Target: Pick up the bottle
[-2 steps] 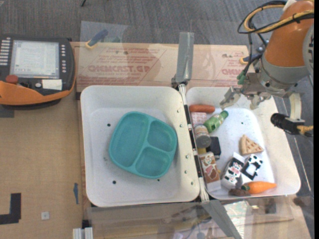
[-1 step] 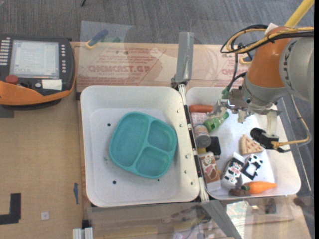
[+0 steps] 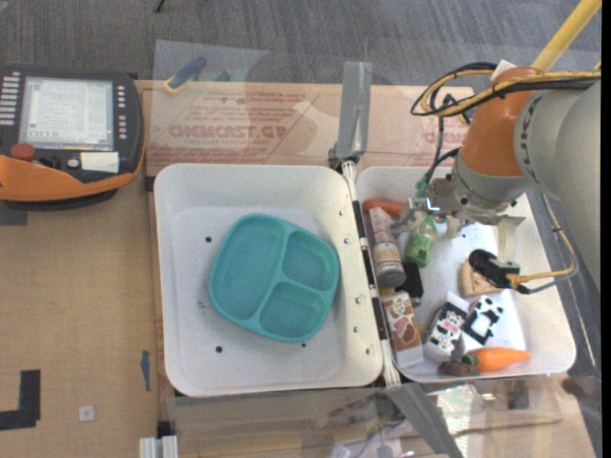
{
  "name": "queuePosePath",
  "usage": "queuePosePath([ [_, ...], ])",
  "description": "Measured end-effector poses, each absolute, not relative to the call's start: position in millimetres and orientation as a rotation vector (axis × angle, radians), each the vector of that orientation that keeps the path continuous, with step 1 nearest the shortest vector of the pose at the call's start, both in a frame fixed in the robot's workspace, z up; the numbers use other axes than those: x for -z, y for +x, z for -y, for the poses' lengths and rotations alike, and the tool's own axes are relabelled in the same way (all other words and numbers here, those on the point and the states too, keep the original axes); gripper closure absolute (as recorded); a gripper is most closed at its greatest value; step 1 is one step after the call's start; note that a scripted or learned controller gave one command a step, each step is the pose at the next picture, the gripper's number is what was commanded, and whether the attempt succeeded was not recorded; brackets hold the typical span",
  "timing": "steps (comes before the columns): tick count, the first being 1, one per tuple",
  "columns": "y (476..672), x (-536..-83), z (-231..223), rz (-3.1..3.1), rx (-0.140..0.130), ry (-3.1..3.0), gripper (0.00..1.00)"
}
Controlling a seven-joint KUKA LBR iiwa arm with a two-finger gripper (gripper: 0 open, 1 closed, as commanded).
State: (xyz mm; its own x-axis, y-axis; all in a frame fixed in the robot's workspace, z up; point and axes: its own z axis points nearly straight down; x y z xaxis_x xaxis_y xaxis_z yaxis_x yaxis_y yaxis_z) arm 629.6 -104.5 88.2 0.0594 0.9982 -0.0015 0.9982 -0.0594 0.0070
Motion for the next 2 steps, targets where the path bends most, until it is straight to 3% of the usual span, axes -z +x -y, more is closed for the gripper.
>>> queuePosePath([
  [1,630.1,-98,104,-2.149,-0.009,2.283,1.00],
  [2,590.4,-255,30,-2.107,0.000,2.330,1.00],
])
